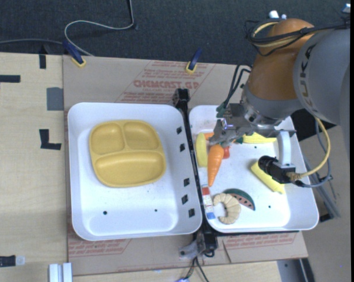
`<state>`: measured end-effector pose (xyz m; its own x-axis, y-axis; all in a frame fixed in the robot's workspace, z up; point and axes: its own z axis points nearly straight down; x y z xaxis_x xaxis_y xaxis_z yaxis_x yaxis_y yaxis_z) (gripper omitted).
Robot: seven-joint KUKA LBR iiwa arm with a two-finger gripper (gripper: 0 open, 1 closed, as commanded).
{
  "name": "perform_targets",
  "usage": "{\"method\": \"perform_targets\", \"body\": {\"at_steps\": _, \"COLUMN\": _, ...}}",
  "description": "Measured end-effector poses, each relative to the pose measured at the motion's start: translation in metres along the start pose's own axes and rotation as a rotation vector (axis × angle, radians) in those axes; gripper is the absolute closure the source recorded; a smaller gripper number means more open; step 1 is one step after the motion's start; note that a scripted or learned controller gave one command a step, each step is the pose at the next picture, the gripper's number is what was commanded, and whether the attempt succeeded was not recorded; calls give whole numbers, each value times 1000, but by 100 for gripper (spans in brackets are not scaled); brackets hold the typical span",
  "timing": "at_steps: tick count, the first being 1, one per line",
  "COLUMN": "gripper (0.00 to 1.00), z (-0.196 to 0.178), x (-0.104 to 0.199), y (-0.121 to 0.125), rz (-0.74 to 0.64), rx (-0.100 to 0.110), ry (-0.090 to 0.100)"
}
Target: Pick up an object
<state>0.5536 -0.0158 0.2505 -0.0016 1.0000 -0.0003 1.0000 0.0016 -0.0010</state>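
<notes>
My gripper (225,135) is low over the back left part of the right bin (294,213). An orange carrot (214,163) lies at a slant right below it, its thick end up against the gripper and its tip pointing toward the front. A small red piece (226,152) shows beside the carrot's thick end. I cannot see whether the carrot is gripped or just touched. A yellow piece (201,150) sits just left of the carrot, by the bin's left wall.
In the right bin there are also a croissant (227,207) and a watermelon slice (242,197) at the front, a yellow item (260,138) behind the wrist and a yellow banana-like piece (268,180) at right. The left bin (130,216) holds a yellow divided plate (127,153).
</notes>
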Motion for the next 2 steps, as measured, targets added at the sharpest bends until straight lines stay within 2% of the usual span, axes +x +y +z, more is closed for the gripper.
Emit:
{"method": "perform_targets", "body": {"at_steps": 1, "gripper": 100, "z": -18, "x": 3, "y": -54, "rz": 0, "rx": 1, "ry": 1}}
{"method": "perform_targets", "body": {"at_steps": 2, "gripper": 100, "z": -5, "x": -36, "y": 14, "rz": 1, "rx": 0, "ry": -1}}
